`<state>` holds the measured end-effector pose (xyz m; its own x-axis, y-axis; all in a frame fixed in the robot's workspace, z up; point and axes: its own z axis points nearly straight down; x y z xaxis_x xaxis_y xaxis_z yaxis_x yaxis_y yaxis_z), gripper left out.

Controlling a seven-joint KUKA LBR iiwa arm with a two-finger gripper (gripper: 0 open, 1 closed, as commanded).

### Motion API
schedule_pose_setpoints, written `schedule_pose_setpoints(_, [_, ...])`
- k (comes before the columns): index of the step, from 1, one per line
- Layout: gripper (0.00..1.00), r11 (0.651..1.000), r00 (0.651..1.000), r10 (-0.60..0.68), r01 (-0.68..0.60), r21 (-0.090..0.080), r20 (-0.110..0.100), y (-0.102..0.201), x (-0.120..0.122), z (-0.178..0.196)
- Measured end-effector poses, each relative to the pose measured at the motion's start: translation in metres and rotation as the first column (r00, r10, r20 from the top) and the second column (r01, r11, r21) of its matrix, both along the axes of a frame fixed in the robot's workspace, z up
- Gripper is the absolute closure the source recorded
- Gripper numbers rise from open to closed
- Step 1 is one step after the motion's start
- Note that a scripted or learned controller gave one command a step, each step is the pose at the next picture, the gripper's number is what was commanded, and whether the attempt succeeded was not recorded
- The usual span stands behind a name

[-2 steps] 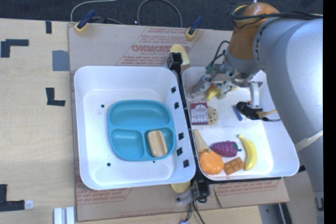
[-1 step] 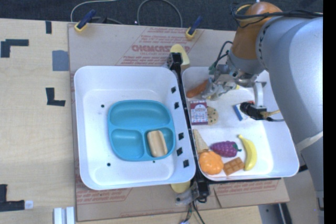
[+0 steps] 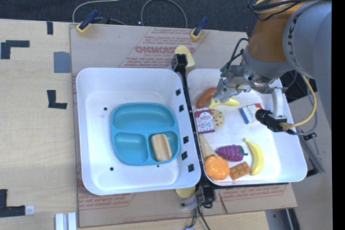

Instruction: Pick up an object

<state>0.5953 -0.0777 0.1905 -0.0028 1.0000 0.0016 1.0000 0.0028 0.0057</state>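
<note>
- Two small things sit right at the tool (image 3: 225, 95): a yellow piece (image 3: 231, 101) just under its tip and an orange-red piece (image 3: 205, 97) just to its left, both on the floor of the right bin (image 3: 291, 161).
- Whether the tool is spread or closed, and whether it has hold of anything, I cannot tell; its tip is dark and merges with the yellow piece below it.
- As a guess, the yellow piece is light, hard toy plastic, smooth and apt to slip, so a grip across its narrow middle would suit best.
- Just below the tool lie a round cracker (image 3: 217, 118) and a small red-and-white box (image 3: 203, 120). The box is stiff and flat-sided, and I judge it the easiest thing to pinch.
- A blue-and-white packet (image 3: 248, 113) lies to the tool's right, near a black cable end.
- Farther down are purple grapes (image 3: 230, 153), a banana (image 3: 255, 156), an orange fruit (image 3: 216, 167) and a brown block (image 3: 240, 171); the round ones would likely roll out of a grip.
- Farthest to the left, in the left bin (image 3: 91, 89), a blue tray (image 3: 141, 132) holds a bread roll (image 3: 160, 147).
- Most of the orange-red piece is cut off by the tool and the divider, so its kind is unclear.
</note>
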Motion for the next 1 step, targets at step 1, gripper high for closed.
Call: schedule_pose_setpoints(1, [0.00, 1.000, 1.000, -0.002, 0.002, -0.001, -0.007, -0.0017, 0.0000, -0.0065])
